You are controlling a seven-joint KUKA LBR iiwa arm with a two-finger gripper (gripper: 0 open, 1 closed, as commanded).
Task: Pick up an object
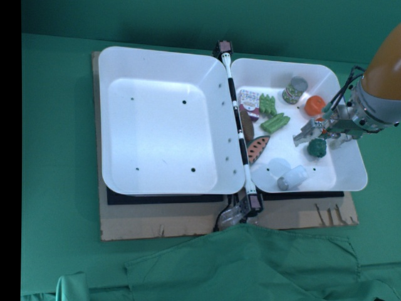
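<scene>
Nothing is lifted yet, so we judge the pick barely begun: every object lies on the floor of the right bin (351, 182), and the left bin (113, 74) holds nothing we can make out. We see the gripper (311, 134) low at the three o'clock side of that right bin, its metal fingers reaching toward nine o'clock, and we cannot tell how far the jaws stand apart or whether anything sits between them. The likeliest target, we reckon, is the dark green knobbly toy (317, 147), broccoli-like, just beside the gripper at its six o'clock. An orange ball (314, 104) sits near it at twelve o'clock, smooth and round. Further up, a small can (294, 90) stands with a shiny lid. Toward the centre lie ridged green pods (274, 123), a printed packet (249, 99), and a watermelon slice (257, 148) against the divider. At six o'clock a clear plastic bottle (292, 178) lies on its side, pale and hard to read against the glossy white plastic. Closing, lifting and clearing the rim all remain.
</scene>
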